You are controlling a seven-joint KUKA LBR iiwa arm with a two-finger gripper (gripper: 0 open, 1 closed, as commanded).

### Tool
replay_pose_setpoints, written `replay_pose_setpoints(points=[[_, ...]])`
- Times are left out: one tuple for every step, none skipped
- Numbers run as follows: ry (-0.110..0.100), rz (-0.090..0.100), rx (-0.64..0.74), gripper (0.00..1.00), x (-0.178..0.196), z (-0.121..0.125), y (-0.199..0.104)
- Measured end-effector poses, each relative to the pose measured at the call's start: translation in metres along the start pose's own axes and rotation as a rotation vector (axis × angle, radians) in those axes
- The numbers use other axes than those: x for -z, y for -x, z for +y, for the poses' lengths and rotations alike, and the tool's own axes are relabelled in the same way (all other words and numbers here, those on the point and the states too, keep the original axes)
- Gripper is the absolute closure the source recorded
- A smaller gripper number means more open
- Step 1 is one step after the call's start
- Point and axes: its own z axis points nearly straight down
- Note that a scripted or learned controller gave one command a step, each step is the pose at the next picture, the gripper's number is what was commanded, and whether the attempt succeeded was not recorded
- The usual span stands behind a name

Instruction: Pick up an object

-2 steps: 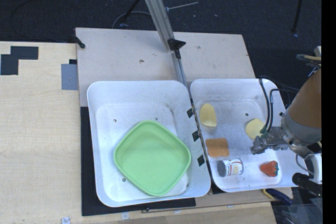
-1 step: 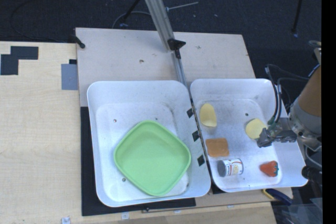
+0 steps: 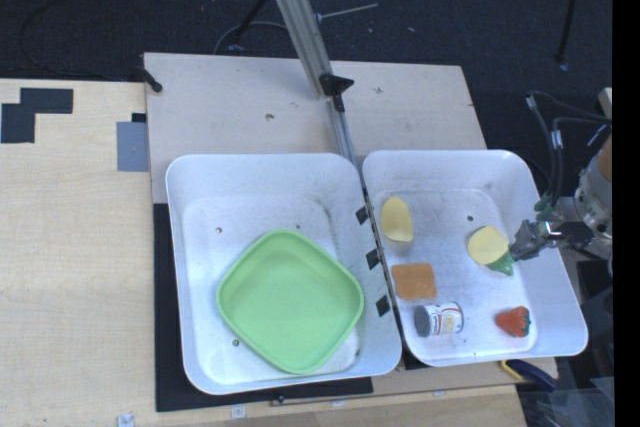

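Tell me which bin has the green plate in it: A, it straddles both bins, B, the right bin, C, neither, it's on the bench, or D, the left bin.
D: the green plate lies flat inside the left bin, while the right bin has the small food items.

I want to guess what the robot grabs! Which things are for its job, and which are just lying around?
For the job:
hand
yellow piece with green tip, right at the hand

Lying about:
yellow slice
orange block
small can
red strawberry
green plate
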Motion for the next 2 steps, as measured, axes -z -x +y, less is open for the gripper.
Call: replay_pose_setpoints(points=[[-0.004, 0.001, -0.001, 1.0, 0.015, 0.0, 0.0], [-0.006, 0.002, 0.003, 1.0, 0.002, 0.025, -0.046]])
